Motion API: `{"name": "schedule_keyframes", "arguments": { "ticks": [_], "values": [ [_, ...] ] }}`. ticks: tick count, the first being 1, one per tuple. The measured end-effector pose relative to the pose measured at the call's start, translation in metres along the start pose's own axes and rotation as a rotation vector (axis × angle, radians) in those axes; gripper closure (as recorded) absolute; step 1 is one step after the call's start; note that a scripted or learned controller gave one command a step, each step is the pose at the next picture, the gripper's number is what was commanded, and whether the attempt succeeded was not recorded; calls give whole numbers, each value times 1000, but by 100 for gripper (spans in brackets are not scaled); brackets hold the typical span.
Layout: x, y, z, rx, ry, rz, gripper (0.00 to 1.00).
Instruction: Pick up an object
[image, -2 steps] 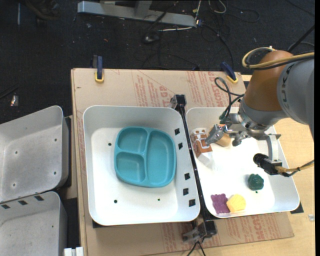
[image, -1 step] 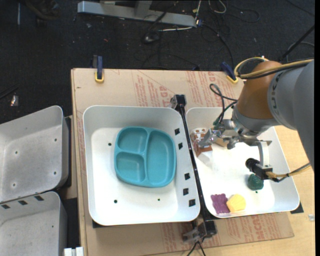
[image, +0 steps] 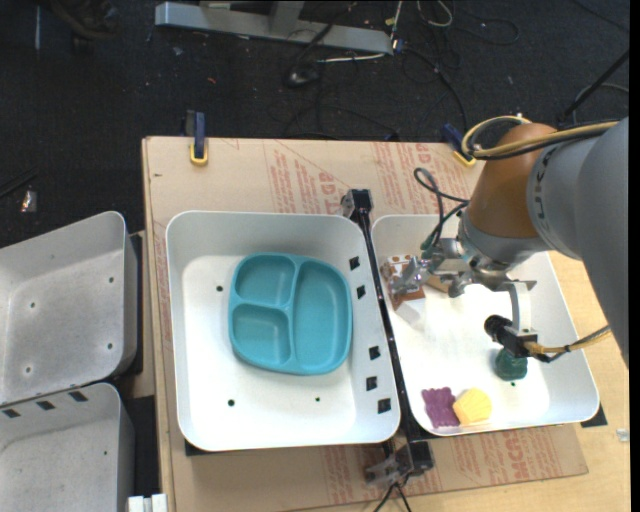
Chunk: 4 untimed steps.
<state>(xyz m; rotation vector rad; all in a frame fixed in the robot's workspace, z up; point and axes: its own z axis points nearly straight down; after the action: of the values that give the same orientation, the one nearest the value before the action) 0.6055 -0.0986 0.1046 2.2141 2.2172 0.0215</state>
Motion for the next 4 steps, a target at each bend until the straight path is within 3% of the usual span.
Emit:
{"name": "schedule_keyframes", "arguments": {
  "ticks": [1, 2, 3, 4],
  "values": [
    [0, 6, -17, -21, -1, 0, 100],
    [1, 9, -60, 11, -5, -1, 100],
    [1, 11, -113, 10, -5, -1, 100],
    [52, 15, -125, 13, -3, -6, 100]
  ]
}}
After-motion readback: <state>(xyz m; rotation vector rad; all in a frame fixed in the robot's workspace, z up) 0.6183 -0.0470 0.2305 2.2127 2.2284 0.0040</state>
